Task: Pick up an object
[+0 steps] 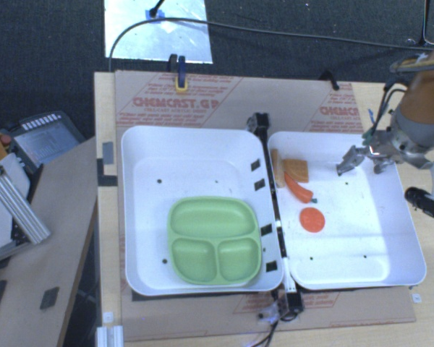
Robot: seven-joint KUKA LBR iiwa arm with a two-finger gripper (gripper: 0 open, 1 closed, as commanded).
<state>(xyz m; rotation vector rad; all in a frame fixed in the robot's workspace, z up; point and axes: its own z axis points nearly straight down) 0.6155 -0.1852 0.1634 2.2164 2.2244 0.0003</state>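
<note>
Right now my gripper [364, 159] hovers over the upper right of the right bin [390, 266], fingers spread a little and nothing between them. My pick candidates sit well apart to the left, near the divider: a tan, blocky slice like bread [296, 169], a slim orange carrot-shaped piece [299, 189] just below it, and a flat orange-red disc [312, 220] lower still. I judge the disc too thin to pinch easily; the carrot piece looks rounded and likely to roll, so I'd straddle it across its narrow width. The green divided plate [214, 238], smooth and glossy, rests in the left bin [141, 194].
</note>
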